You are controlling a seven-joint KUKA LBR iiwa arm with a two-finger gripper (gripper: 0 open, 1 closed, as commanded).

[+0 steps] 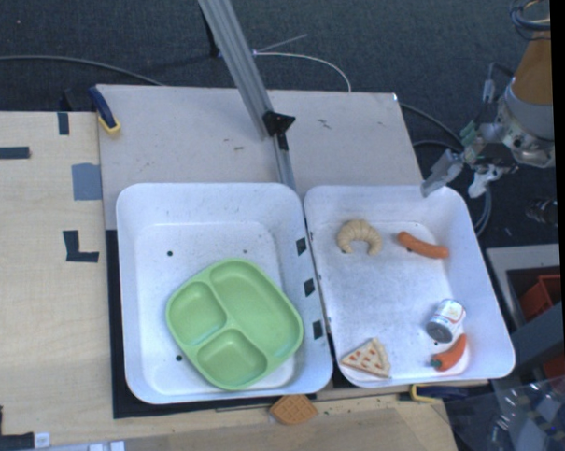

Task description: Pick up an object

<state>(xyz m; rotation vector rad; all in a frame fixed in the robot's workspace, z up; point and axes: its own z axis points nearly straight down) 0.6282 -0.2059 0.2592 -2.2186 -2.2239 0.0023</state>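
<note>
The right bin (pixel 471 258) holds a tan croissant (pixel 360 235) and an orange sausage (pixel 422 246) near its far edge. A small silver can (pixel 445 319), an orange carrot (pixel 451 353) and a pizza wedge (pixel 366 358) lie near its front edge. My gripper (pixel 457 179) hangs above the bin's far right corner, up and right of the sausage. Its fingers are spread open with nothing between them.
A green divided plate (pixel 233 322) lies in the left bin (pixel 135 273). A round waffle-like cookie (pixel 291 409) sits on the bench just in front of the bins. A slanted metal pole (pixel 248 67) rises behind the divide between the bins.
</note>
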